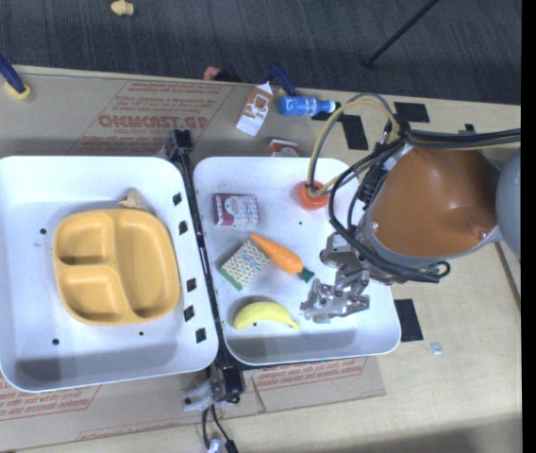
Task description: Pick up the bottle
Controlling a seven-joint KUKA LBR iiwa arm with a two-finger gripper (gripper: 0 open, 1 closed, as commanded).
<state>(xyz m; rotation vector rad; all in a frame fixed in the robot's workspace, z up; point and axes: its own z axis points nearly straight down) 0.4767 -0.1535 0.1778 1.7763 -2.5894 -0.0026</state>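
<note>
Currently I am looking down on two shallow white plastic bins, the left bin and the right bin, sitting side by side on a cardboard-covered bench. One yellow three-compartment plastic tray is lying in the left bin. In the right bin I am counting five loose items: one orange plastic carrot with a green tip, one yellow plastic banana, one small red-and-white printed carton, one small patterned green-and-white packet, and one orange round object near the back wall.

One blue plastic bottle is lying on its side on the bench behind the right bin, outside both bins, just beside one small white-and-brown carton. Two blue-and-yellow clamps are sitting at the bench's far edge, one at the left corner and one near the bottle.

Red print on the cardboard is reading "CHEMCAST"; the smaller lines and the carton labels are too blurred for me to read.

One grey metal two-finger gripper is hovering low over the right bin's near right corner, well apart from the bottle. I cannot tell its opening; nothing is visibly held.
</note>
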